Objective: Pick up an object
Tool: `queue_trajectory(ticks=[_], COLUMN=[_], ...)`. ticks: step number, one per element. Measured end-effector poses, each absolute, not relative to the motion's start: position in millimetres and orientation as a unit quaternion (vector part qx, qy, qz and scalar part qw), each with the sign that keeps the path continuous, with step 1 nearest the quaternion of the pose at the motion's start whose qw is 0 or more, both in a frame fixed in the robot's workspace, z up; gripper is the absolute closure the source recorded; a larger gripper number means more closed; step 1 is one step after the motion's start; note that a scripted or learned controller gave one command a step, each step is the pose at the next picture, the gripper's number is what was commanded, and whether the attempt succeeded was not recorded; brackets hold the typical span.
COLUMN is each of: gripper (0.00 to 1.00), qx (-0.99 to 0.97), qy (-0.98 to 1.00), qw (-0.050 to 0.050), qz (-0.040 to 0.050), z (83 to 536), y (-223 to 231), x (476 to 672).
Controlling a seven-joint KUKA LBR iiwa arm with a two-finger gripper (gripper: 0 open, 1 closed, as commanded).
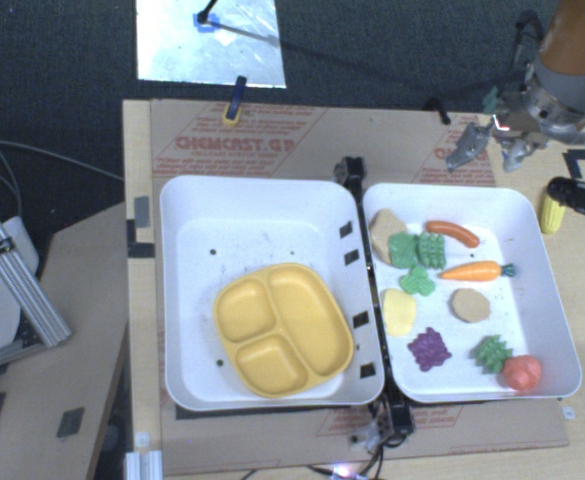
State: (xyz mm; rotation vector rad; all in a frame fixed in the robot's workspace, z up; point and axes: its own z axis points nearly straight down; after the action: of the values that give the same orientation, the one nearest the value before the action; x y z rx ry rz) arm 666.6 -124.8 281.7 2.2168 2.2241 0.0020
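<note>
Tan worktop (272,133) printed red, carrying two white bins (262,193); dark carpet (52,58) around. End effector (492,146) above right bin's far edge, fingers spread, grasping nothing.

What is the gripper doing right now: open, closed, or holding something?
Gripper: open, holding nothing, above the bench behind the right bin.
</note>
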Motion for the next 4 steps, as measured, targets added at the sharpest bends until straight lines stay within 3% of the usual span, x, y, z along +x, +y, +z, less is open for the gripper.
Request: queue_trajectory(ticks=[1,2,3,4], gripper=[0.00,0.00,0.00,0.00], qx=[0.706,0.708,0.704,0.705], qy=[0.708,0.706,0.710,0.709], qw=[-0.004,-0.001,0.000,0.000], qz=[-0.0025,0.0005,0.0026,0.0010], z=[98.1,85.1,189.5,184.3], y=[-108.6,-99.6,-37.9,-11.7], x=[637.3,543.2,485.5,493.2])
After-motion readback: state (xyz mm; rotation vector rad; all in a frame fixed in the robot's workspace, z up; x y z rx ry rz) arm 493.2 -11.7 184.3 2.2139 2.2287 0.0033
